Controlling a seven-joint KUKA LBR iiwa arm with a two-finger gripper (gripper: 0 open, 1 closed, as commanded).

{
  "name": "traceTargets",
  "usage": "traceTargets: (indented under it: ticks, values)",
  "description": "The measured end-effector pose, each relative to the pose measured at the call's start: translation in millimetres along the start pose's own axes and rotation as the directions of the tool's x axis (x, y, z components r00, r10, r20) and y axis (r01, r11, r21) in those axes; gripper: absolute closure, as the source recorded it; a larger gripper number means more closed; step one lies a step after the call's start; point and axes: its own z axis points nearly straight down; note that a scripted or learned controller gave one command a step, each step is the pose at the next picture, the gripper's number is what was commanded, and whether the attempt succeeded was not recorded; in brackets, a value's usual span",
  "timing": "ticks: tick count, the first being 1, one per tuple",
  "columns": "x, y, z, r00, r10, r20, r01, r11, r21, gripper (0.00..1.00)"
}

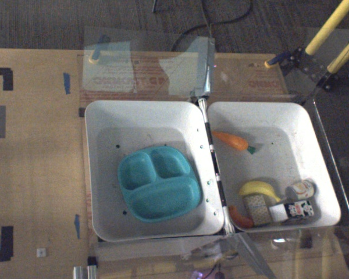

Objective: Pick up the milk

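Observation:
The milk is a small white carton with black cow patches. It lies on its side in the front right corner of the right bin. A small grey can lies just behind it, touching or nearly so. A tan speckled block sits to its left.
A yellow banana and an orange-red piece crowd the same front area. An orange carrot lies near the right bin's back left. The left bin holds a teal divided plate. Yellow-handled clamps stand at the back right.

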Motion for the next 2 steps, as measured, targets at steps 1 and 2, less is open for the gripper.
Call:
traceTargets:
  ticks: [1,2]
  values:
    - [48,47,0,0.907,0.421,0.000,-0.421,0.907,0.002,1.00]
    - [55,-80,0,0.908,0.420,0.000,-0.420,0.908,0.008,1.00]
